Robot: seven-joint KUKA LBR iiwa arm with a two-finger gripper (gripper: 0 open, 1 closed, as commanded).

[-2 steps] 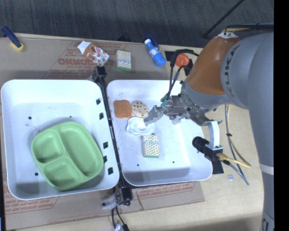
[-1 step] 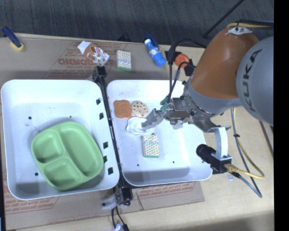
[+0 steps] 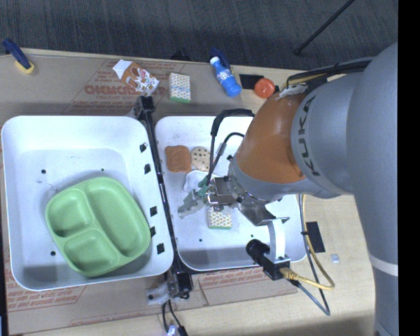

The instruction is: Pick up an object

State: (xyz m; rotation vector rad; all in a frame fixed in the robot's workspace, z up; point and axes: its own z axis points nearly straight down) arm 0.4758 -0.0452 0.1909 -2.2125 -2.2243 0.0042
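Observation:
The right bin (image 3: 196,257) holds a brown bread-like piece (image 3: 177,158), a round waffle-patterned cracker (image 3: 201,157), a small white object (image 3: 194,180) and a pale checkered square (image 3: 220,220). My gripper (image 3: 196,199) is low inside this bin, just below the white object and left of the checkered square. The orange-banded wrist (image 3: 269,145) hides the bin's right half. I see nothing clearly held.
The left bin (image 3: 28,138) holds a green divided plate (image 3: 96,225). Behind the bins on the bench lie a snack packet (image 3: 135,78), a green-and-white box (image 3: 179,87), a blue bottle (image 3: 226,77), an orange ball (image 3: 264,87) and a blue clamp (image 3: 19,56).

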